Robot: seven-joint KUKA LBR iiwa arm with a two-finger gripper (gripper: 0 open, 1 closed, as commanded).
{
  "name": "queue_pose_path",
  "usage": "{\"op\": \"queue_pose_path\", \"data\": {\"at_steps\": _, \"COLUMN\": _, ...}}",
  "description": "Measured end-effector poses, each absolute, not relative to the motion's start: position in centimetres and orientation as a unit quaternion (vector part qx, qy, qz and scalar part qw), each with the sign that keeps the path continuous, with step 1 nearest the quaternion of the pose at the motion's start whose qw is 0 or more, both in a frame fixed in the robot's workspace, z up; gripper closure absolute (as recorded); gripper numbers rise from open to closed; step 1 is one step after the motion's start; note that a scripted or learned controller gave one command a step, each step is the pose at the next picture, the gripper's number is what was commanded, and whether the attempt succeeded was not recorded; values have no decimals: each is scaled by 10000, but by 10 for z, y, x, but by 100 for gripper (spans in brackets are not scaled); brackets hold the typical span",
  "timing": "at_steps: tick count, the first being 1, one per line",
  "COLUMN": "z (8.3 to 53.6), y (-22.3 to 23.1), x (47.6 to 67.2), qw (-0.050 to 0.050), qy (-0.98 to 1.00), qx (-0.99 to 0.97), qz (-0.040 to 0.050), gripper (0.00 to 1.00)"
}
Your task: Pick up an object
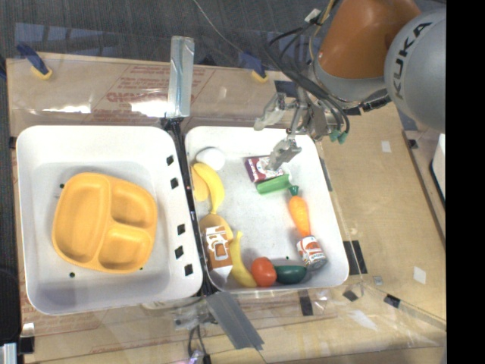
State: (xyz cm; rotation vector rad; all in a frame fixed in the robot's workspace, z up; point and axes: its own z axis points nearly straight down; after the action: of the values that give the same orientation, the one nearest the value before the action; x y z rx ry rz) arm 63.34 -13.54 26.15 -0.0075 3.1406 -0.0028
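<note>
The arm reaches in from the right, its orange band point(364, 21) high above the far right corner of the right bin point(333, 226). The gripper point(286, 152) hangs low over that bin's far edge, right above a small maroon carton point(261, 170); whether its fingers are apart or closed I cannot tell from here.

Just beside the carton, touching its near edge, lies a green cylinder point(273, 184). A toy carrot point(300, 214) lies along the right wall, and below it a small can point(311, 252) sits in the near right corner. Along the near wall lie a dark green vegetable point(291, 273) and a red tomato point(264, 271), touching each other. A banana point(238, 262) curves beside an orange bottle point(217, 243) at the left wall. Farther back, another banana point(210, 186) and a white ball point(211, 158) sit in the far left corner.

The left bin point(30, 158) holds a yellow divided plate point(102, 220), lying near its middle.
</note>
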Motion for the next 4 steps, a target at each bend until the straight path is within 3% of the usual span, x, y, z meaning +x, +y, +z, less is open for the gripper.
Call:
{"op": "queue_pose_path", "data": {"at_steps": 1, "z": 106, "y": -177, "x": 632, "qw": -41, "qy": 9994, "qx": -352, "qz": 12, "gripper": 0}}
{"op": "queue_pose_path", "data": {"at_steps": 2, "z": 93, "y": -210, "x": 599, "qw": 5, "qy": 9897, "qx": -1434, "qz": 2, "gripper": 0}}
{"op": "queue_pose_path", "data": {"at_steps": 3, "z": 105, "y": -208, "x": 601, "qw": 25, "qy": 9892, "qx": -1463, "qz": -3, "gripper": 100}}
{"op": "queue_pose_path", "data": {"at_steps": 4, "z": 105, "y": -208, "x": 601, "qw": 23, "qy": 9892, "qx": -1466, "qz": -3, "gripper": 0}}
